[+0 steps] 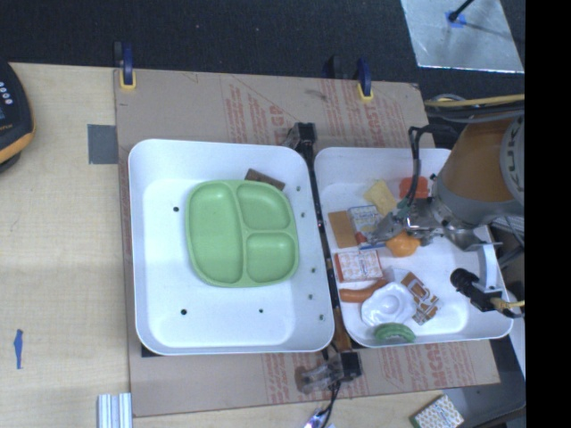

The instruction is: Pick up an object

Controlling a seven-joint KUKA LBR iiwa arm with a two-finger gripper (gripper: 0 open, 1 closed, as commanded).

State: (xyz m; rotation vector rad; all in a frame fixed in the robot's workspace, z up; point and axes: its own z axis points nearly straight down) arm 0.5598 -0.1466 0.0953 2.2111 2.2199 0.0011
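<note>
Orange, small and round, the ball (403,246) lies in the right bin (464,328) among packets, just beside the gripper (399,226); its grip cannot be told. Left bin (152,239) holds a green divided plate (241,233) on cardboard-covered bench (223,105)

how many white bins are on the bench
2: the left bin holds a green plate; the right bin holds small clutter, where the tool reaches in.

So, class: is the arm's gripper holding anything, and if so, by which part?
Cannot be told. The gripper sits low in the right bin beside an orange object, but no item is clearly seen in its grasp.
</note>
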